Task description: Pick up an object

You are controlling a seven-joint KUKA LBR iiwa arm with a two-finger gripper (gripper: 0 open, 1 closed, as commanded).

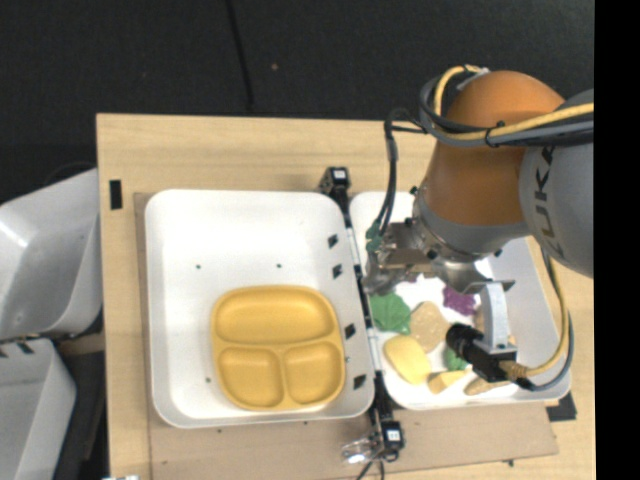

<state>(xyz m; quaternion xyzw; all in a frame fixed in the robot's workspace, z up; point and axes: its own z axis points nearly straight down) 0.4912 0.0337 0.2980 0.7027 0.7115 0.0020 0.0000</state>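
I see the arm [490,158] bent down over the right bin [530,268], gripper [400,258] low by the divider. Can't tell its state. Green object [392,313] lies just below the gripper.

The left bin [180,268] holds a yellow divided tray [278,346] near its front right corner. The arm [490,158] hangs over the right bin [545,268], where a green item [392,313], a purple item [458,298] and pale yellow items [407,358] lie clustered.
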